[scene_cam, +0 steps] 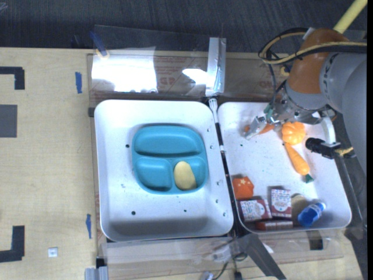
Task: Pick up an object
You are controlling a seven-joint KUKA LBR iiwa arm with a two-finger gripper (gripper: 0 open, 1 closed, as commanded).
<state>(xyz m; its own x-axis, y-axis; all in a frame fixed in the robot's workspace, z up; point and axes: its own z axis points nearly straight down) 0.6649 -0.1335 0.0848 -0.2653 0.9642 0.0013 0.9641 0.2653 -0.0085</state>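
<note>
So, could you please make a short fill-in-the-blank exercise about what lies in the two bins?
1. The blue tray sits in the ____ bin as the camera sees it.
2. A small ____ object rests in the tray's lower right compartment.
3. The tool is over the ____ bin, near its far edge.
4. The long carrot lies in the right bin and is ____ in colour.

Missing words: left; yellow; right; orange

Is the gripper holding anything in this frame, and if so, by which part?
It cannot be told. The gripper is low in the right bin, close beside the orange toy, but the view does not show anything between its fingers.
</note>
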